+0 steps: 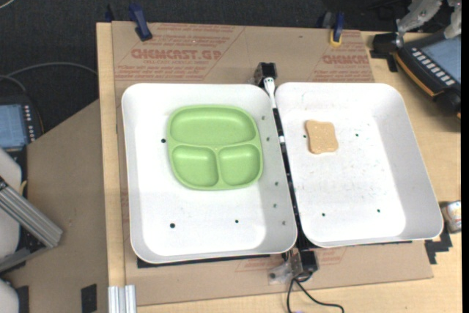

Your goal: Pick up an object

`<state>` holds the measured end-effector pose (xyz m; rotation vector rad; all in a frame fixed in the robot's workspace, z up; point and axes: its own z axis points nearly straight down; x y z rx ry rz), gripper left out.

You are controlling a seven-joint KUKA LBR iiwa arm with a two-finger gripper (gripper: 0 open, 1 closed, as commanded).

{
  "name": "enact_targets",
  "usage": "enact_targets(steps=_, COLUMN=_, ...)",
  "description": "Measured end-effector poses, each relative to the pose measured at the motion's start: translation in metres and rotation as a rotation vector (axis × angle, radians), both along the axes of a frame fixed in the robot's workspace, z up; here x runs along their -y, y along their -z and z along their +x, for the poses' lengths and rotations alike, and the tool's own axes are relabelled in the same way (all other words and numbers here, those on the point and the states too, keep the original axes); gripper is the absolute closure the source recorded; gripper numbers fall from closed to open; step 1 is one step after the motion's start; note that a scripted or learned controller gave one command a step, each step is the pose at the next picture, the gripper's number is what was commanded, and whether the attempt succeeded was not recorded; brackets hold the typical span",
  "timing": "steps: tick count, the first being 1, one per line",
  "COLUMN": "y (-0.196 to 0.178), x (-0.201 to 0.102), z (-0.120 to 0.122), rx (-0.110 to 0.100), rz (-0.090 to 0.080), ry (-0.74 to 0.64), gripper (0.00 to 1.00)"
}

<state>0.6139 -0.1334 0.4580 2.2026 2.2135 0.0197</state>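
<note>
Side by side on a brown board-topped bench [110, 157]: two shallow white plastic bins, touching along their inner rims.

In the left white bin [146, 216]: a light green plastic plate with three compartments [215, 146], lying flat in the upper middle, one wide section at the far side and two smaller ones nearer the camera (nothing in any of them).

In the right white bin [381, 187]: a small tan, square-ish flat piece shaped like a slice of bread [321, 136], lying flat in the upper left part, near the inner rim and well apart from the green plate.

Cannot tell the state of the tool, wide or narrow, nor where the tan piece lies relative to it.

Printed in red on the board beyond the left bin: "CHEMCAST GP" [176, 53]. Beyond the right bin, the same lettering again, readable only in part as "CHEMC" [344, 64].

Clamped on the far edge of the board: a blue clip [139, 22] on the left.
</note>
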Motion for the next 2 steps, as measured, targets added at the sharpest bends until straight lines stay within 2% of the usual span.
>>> enact_targets(steps=1, y=-0.0854, x=0.0465, z=-0.0560, rx=-0.008, rz=-0.002, ry=0.011, gripper=0.00)
enact_targets(steps=2, y=-0.0891, x=0.0430, z=-0.0527, rx=-0.015, rz=0.000, ry=0.004, gripper=1.00)
